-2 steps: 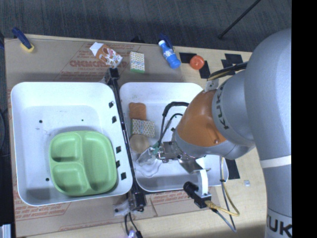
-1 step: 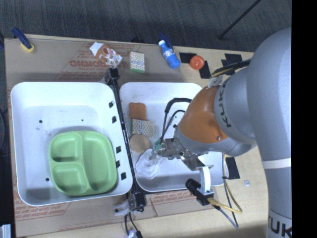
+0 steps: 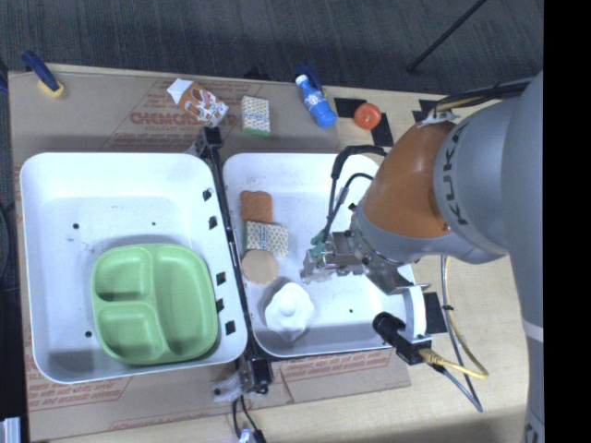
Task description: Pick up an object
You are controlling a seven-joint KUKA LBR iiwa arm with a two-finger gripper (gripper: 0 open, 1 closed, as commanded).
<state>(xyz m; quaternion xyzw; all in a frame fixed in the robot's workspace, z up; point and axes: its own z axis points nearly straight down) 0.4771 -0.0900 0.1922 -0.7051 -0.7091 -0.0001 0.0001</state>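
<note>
In the right bin [image 3: 305,169], along its left side, lie a brown block [image 3: 258,205], a patterned packet [image 3: 266,238], a round tan disc [image 3: 259,267] and a white lumpy object [image 3: 288,309]. My gripper [image 3: 319,264] hangs over the middle of this bin, just right of the disc and above the white object. Its fingertips look small and dark from above, with nothing visible between them. The orange-banded wrist [image 3: 411,192] covers the bin's right part.
The left bin [image 3: 55,192] holds a green divided tray [image 3: 153,301]. Behind the bins on the cardboard lie a blue bottle [image 3: 317,102], an orange ball [image 3: 367,115], a small green-white box [image 3: 256,115] and a snack wrapper [image 3: 196,102]. Cables trail at the lower right.
</note>
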